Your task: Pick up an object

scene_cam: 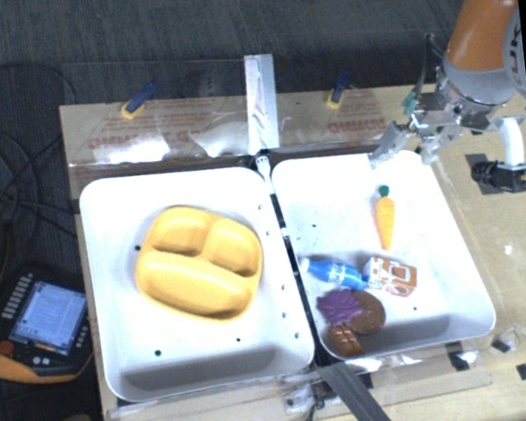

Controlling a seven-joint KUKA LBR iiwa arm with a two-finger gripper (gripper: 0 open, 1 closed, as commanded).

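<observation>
My gripper (405, 144) hangs over the far right corner of the right bin (454, 230), fingers spread and open with nothing between them. Just below it lies an orange toy carrot (385, 219) with a green tip. Nearer the front of that bin are a blue tube (334, 272), a small white and orange box (390, 276), a purple piece (341, 305), a brown round disc (369, 315) and a brown waffle-like piece (345, 340). A large yellow bread-shaped lump (198, 260) fills the middle of the left bin (119, 353).
A raised divider (286, 249) runs between the two bins. Behind the bins lie clear plastic sheets with blue and yellow clips (140, 99). A teach pendant (40, 325) rests on the floor at left. The arm's orange band (480, 27) is at upper right.
</observation>
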